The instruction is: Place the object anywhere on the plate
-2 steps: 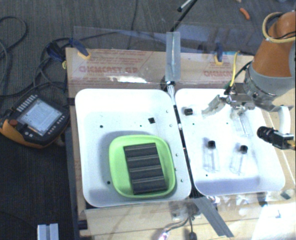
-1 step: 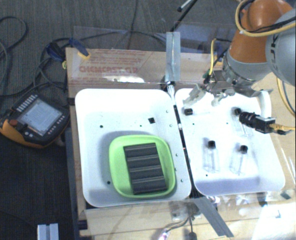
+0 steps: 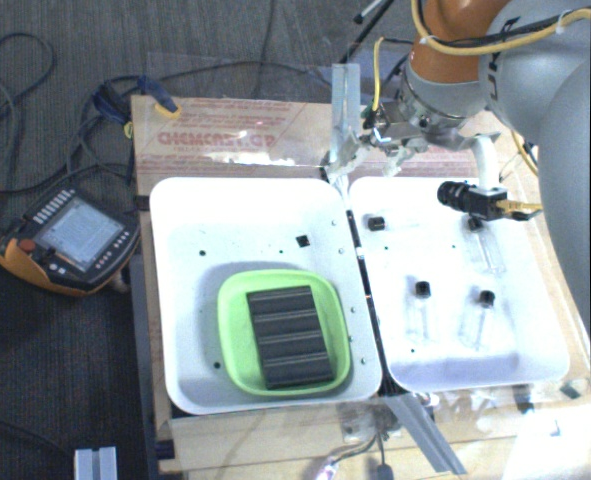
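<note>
The dark ribbed block (image 3: 290, 336), probably stiff and light, already lies on the green plate (image 3: 232, 313); gripper (image 3: 375, 153) at the bins' far edge, state unreadable.

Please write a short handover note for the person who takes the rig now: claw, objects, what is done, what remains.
Claw: above the back edge of the bins, near where they meet; nothing visible between its fingers, open or shut unclear.
Plate: green, in the left bin, with a dark ridged block lying on it.
Right bin: several small clear vials with black caps, lying loose.
Done: the block is on the plate.
Left: if a vial is the object, none is on the plate yet.
</note>
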Tool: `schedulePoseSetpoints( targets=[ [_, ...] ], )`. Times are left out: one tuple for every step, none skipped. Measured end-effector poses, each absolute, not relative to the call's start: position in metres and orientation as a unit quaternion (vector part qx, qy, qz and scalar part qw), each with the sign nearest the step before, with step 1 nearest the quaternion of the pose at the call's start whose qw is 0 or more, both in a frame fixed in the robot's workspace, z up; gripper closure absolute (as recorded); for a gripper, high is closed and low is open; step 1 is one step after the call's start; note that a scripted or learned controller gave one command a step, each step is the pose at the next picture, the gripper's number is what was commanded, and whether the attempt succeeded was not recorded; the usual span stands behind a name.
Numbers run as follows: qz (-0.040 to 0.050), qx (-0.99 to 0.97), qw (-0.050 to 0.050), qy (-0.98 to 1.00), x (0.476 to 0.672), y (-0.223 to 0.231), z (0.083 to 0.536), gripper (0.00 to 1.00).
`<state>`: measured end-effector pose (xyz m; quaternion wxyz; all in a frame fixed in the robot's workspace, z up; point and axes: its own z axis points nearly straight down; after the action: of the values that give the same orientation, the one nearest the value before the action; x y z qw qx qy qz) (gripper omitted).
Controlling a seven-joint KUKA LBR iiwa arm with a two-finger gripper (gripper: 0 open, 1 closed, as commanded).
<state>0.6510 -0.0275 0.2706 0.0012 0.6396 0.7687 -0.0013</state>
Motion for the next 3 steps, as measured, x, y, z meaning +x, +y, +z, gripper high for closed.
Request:
schedulePoseSetpoints(
  targets=[
    [-0.0017,0.640,0.001,0.769,0.649,-0.076,0.188,0.00],
    [-0.0008,0.648,0.000,0.762,0.651,-0.025,0.183,0.00],
    [-0.0013,0.624,0.001,0.781,0.627,-0.034,0.184,0.00]
  ],
)
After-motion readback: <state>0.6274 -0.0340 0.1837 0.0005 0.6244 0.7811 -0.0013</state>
